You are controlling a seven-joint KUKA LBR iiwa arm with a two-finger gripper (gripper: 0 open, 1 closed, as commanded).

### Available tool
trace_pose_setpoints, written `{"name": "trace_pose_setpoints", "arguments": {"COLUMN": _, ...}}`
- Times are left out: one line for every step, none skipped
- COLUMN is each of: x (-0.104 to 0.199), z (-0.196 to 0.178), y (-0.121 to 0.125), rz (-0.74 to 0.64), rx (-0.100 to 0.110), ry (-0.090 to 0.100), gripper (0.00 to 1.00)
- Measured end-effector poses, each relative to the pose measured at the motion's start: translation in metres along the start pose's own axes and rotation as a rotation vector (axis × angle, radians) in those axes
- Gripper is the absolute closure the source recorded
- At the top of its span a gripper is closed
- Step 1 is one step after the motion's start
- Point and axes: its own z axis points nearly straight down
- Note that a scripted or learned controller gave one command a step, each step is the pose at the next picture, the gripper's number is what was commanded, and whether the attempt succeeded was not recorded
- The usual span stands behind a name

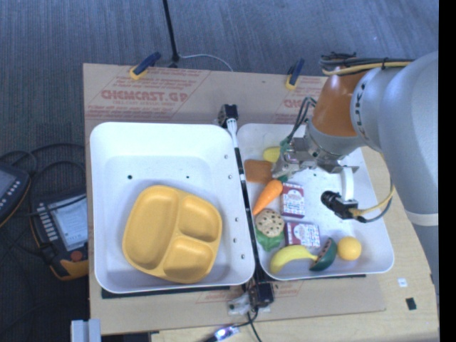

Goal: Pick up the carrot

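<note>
Looking down on the big grey arm (399, 120), reaching in from the right over the right bin (377, 258). Skipping the left bin (107, 155) and its yellow divided tray (173, 232); nothing to do there.

Working a crowded bin instead: banana (288, 256) along the near edge, two red-and-white cartons (293, 199) in the middle, cookie (269, 223) beside them, brown slice (258, 170) up by the dividing wall.

Spotting the carrot (267, 195) now: lying slantwise close to the bin's left wall, tip pointing down toward the cookie, thick end just below the brown slice, upper carton just beside it on the right.

Hovering the gripper (287, 161) just up and right of that thick end, apart from it by the look. Cannot tell from this angle whether released or clenched; no carrot seen in its grasp.

Best to shift left and toward the near side and centre over the carrot's middle. Turn the wrist so the grip closes across the narrow width, not along the length. Mind the wall on one side and the carton on the other; little room either way. Descend straight, close, lift slowly.
</note>
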Motion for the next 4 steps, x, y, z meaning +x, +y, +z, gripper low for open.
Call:
{"name": "trace_pose_setpoints", "arguments": {"x": 0.006, "z": -0.002, "y": -0.044, "rz": -0.1, "rx": -0.005, "ry": -0.005, "gripper": 1.0}}
{"name": "trace_pose_setpoints", "arguments": {"x": 0.006, "z": -0.002, "y": -0.066, "rz": 0.172, "rx": -0.01, "ry": 0.0, "gripper": 1.0}}
{"name": "trace_pose_setpoints", "arguments": {"x": -0.002, "z": -0.004, "y": -0.13, "rz": 0.232, "rx": -0.009, "ry": -0.004, "gripper": 1.0}}
{"name": "trace_pose_setpoints", "arguments": {"x": -0.008, "z": -0.002, "y": -0.129, "rz": 0.237, "rx": -0.019, "ry": -0.017, "gripper": 0.0}}
